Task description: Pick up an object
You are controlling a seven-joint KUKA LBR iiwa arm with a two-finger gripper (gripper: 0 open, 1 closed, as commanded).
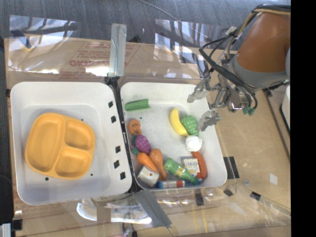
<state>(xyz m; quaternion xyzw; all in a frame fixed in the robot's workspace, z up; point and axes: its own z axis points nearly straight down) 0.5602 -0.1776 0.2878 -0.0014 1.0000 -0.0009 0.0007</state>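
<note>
- Grey arm (264, 38) with orange band at upper right of the frame, reaching in over the right bin (212, 154).
- Gripper (203, 106) above the bin's upper right part, fingers spread wide, nothing between them.
- One fingertip (193, 97) high near the bin's top rim, the other near the broccoli, just beside it or perhaps touching; hard to tell.
- Nearest candidates for the pick: banana (177, 122) and broccoli (189, 124), touching each other, right of centre in the frame.
- White ball (193, 143) just below the broccoli; green cucumber (137, 104) alone near the bin's top left corner.
- Heap at the bin's lower part: purple grapes (142, 143), carrot (146, 161), green bottle (177, 169), small items packed close together.
- Left bin (22, 95) at left of the frame, bearing a yellow divided tray (59, 145).
- Progress, as judged: nothing lifted yet; approach stage only.
- Left to do: descend onto one item, close, raise it clear of the bin.
</note>
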